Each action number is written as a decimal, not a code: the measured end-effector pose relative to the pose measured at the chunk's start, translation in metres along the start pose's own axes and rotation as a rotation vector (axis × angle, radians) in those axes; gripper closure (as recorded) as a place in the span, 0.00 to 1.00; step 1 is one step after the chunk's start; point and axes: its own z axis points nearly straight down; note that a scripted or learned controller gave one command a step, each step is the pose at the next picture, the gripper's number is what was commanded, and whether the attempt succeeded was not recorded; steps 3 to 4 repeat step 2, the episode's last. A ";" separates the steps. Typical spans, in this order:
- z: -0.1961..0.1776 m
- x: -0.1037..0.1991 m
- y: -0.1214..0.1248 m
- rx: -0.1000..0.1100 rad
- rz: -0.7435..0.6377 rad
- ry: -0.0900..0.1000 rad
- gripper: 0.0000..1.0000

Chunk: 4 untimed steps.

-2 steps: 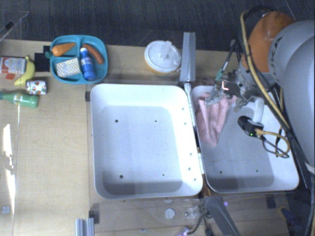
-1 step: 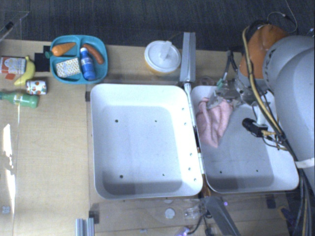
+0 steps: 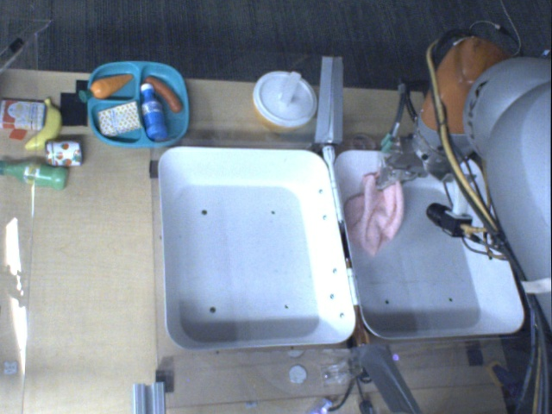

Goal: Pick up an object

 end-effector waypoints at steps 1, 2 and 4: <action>-0.080 0.045 0.002 0.003 -0.217 0.002 1.00; -0.078 0.060 0.001 0.005 -0.535 0.004 1.00; -0.078 0.060 0.001 0.005 -0.535 0.004 1.00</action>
